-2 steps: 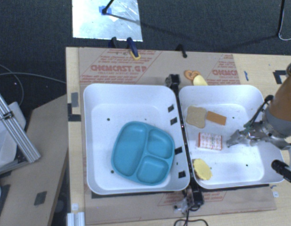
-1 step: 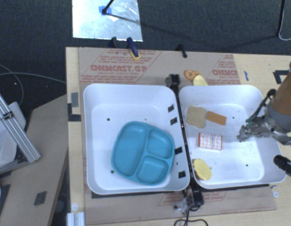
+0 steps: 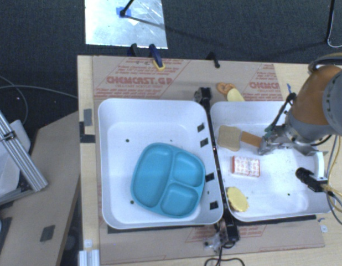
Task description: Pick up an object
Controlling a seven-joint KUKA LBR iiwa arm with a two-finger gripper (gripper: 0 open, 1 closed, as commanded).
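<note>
In the right bin (image 3: 281, 204) lie three things: a tan brush with a wooden handle (image 3: 236, 138) at the upper left, a red and white packet (image 3: 245, 167) in the middle, and a yellow round piece (image 3: 237, 199) near the front left corner. My gripper (image 3: 267, 144) is low in this bin, right at the end of the brush's handle, just up and right of the packet. The grey wrist above it hides how the gripper meets the handle.
The left bin (image 3: 118, 129) holds a blue divided plate (image 3: 168, 180). Behind the right bin, on the cardboard, lies an orange and yellow toy (image 3: 232, 92). A blue and yellow clamp (image 3: 156, 57) sits at the bench's back edge.
</note>
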